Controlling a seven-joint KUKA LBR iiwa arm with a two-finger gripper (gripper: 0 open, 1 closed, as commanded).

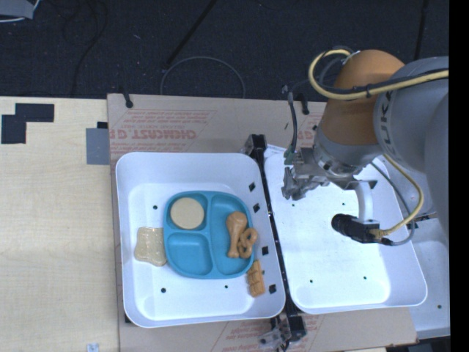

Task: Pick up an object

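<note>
Your grey two-finger gripper (294,185) hangs over the right white bin (344,284); every object, including the tan pretzel-shaped toy (240,235), lies leftward in the blue plastic divided tray (192,259). I cannot tell its grip state.

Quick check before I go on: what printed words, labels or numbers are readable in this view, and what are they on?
Red print on the cardboard sheet above the left bin: upside down and blurred, cannot be read with confidence.
Red print on the cardboard at the bottom edge, near: too small and blurred to read.
Blue divided plate, food items, right bin, arm: no text I can see.
</note>
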